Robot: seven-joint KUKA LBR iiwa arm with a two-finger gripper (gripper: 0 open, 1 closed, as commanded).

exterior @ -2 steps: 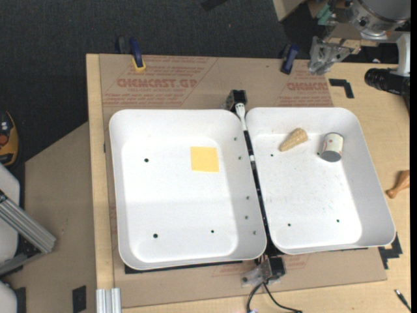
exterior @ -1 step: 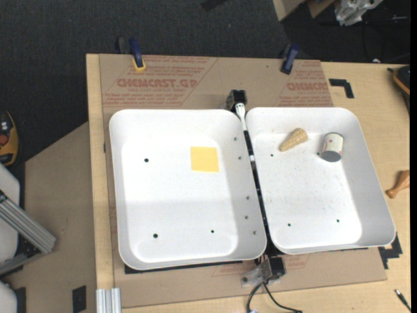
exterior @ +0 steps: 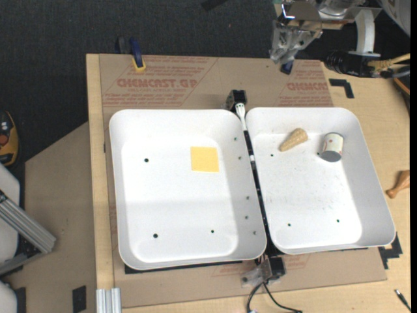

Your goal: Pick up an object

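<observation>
Bins first: left bin (exterior: 130, 175) sits down and well left of the gripper (exterior: 287, 56), right bin (exterior: 365, 194) almost straight below it in the view, the two touching along a centre seam. Gripper hangs above the bench's far edge, over brown board beyond the right bin's rim, well apart from every object, holding nothing that shows; fingers point down but whether they're spread or closed, cannot tell, too small and blurred. Yellow square (exterior: 204, 159) lies flat in the left bin, down and left of the gripper; looks like a thin soft sheet or sponge pad, light, probably awkward to pinch since it lies flush with the floor, edges are the only hold. Grey cylinder (exterior: 331, 147) is in the right bin, below and a bit right of the gripper, on its side or tilted, can't tell exactly; likely stiff, smooth, may roll, so close across the curved body at mid-length. Tan cone-shaped piece (exterior: 293, 139) lies just left of the cylinder, apart from it, nearly straight below the gripper; looks light and rigid, tapered, so a grip at the thick end is safer, the narrow tip would probably squirt out. Cone is the nearest target, I'd judge.
</observation>
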